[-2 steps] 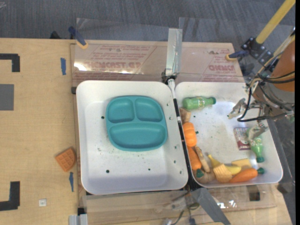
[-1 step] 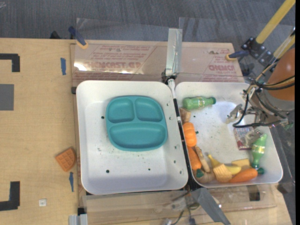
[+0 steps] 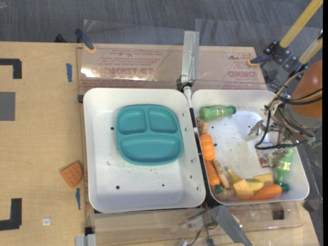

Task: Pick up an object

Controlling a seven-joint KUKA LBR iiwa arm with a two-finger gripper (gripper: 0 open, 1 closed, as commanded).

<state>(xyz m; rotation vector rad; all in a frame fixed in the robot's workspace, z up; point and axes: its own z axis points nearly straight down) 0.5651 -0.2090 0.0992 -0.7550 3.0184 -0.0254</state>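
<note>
My gripper (image 3: 267, 137) hangs over the right side of the right bin (image 3: 241, 132), with cables around the wrist. Just below it stands a small green bottle (image 3: 283, 166) by a red-and-white item (image 3: 265, 161). Along the bin's front edge lie an orange carrot (image 3: 267, 191), a yellow piece (image 3: 263, 179) and a tan cone-shaped toy (image 3: 243, 189). A second green bottle (image 3: 217, 111) lies at the bin's back left. An orange pepper (image 3: 206, 146) and a long carrot (image 3: 212, 173) rest along its left wall. I see nothing held in the gripper.
The left bin (image 3: 102, 183) holds a teal divided plate (image 3: 148, 135). An orange waffle-like toy (image 3: 72, 173) lies on the wooden bench left of the bins. A yellow pole (image 3: 302, 18) and clamps stand at the back right.
</note>
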